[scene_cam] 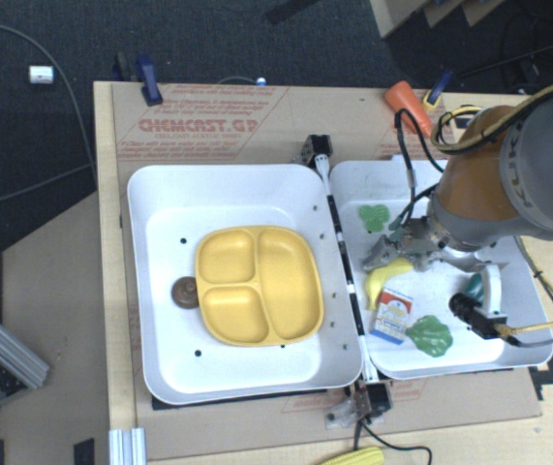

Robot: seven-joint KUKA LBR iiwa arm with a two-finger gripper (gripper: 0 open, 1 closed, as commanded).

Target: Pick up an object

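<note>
Dark carpet all round, and on the bench you've got two white bins side by side. So, quick rundown before your next move.

The arm comes in from the right and hangs over the right bin. Its jaws sit low in the middle of that bin. Honestly I can't tell if they're released or clenched, since the wrist covers too much from this angle. I can't make out anything held between them, so I wouldn't count anything as picked yet.

The bit that matters: the closest grab is the yellow piece. It lies just below the jaws in the camera view, toward the near wall, so close it might be touching. Its long axis runs at a slant, low-left to high-right, so I reckon you'd want the jaws closing across that line, not along it.

Head count, right bin:
- one yellow piece
- one small box, just below the yellow piece
- two green bits, one above the jaws and one right of the box

Left bin:
- one yellow plate with three sections
- one brown disc touching the plate's left edge

One arm only, and everything in the left bin is well apart from it.
</note>
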